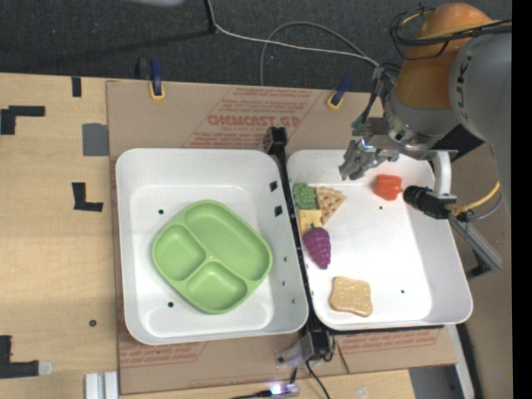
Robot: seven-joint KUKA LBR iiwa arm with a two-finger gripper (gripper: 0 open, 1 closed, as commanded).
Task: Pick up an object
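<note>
Objects for picking all lie in the right bin (432,306), and none has been lifted yet as far as the frame shows. A small red piece (387,187) sits in the bin's upper part, right of centre in the frame. Against the bin's left wall is a cluster: a green piece (304,195), a tan wedge like a pizza slice (330,199), a yellow piece (310,219) and, just below them, a purple bunch of grapes (317,247). Lower down, apart from the rest, lies a tan toast-like slice (351,296).

The gripper (357,165) hangs over the upper part of the right bin, between the cluster and the red piece, close to both but touching neither as far as I can judge. Its fingers point down and look close together with nothing between them, though they are small and dark against the bin, so I cannot tell for sure whether they are spread or pressed together.

The left bin (133,248) holds a green divided plate (212,256), lying flat with its compartments bare.

By my reading the task is at its approach stage: the arm is in place above the objects, but the descent, the closing on one item and the lift are all left to do.
</note>
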